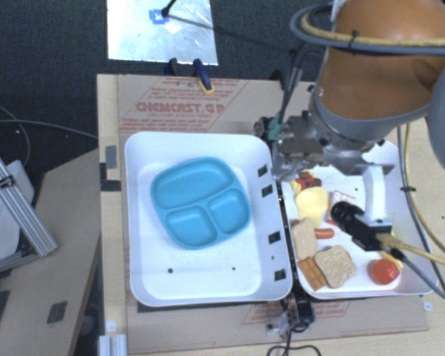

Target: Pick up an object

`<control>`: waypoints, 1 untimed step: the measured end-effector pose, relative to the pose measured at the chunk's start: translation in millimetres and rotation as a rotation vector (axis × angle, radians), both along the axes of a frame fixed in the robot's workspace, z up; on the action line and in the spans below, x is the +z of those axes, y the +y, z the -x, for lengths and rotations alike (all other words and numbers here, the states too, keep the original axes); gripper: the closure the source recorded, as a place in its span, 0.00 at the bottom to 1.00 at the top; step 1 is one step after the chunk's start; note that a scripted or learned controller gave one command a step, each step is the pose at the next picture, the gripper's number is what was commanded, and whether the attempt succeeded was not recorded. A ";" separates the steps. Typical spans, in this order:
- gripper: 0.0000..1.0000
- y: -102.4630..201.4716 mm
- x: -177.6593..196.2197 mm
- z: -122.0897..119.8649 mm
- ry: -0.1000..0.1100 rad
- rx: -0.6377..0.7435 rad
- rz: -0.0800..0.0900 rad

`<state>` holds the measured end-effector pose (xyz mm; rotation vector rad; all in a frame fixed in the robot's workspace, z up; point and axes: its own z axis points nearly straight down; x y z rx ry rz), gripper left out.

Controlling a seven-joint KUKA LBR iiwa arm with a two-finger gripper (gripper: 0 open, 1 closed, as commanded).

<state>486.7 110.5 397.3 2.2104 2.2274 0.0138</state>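
Starting at the left, the left bin (200,277) holds one blue divided plate (200,202), lying flat near its middle. It looks like stiff, light plastic, but it is broad and low with a smooth rim, so I judge it a poor thing to pinch from above.

The gripper (288,150) hangs over the far left corner of the right bin (356,291), just beside the wall shared by the two bins. The wrist hides its tip, so I cannot tell how far open it is or whether it has hold of anything.

The likely picks crowd the left half of the right bin. All look like small toy foods, probably light and hard-skinned:
- **Yellow fruit** (312,201) – it lies nearest the gripper. It is rounded and likely slippery, so I would close across its widest part.
- **Pale slice** (305,237) – it lies toward the near side from the fruit, with a small sausage (323,233) touching it.
- **Brown bread slice** (336,265) – it is flat and thin, with little edge to catch.
- **Red tomato** (384,271) – it sits apart at the right. It has open room around it but would probably roll.

I favour the fruit, with the tomato second.
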 end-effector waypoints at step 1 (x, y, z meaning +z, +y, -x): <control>1.00 -46.8 91.9 -0.4 -0.005 -0.010 0.002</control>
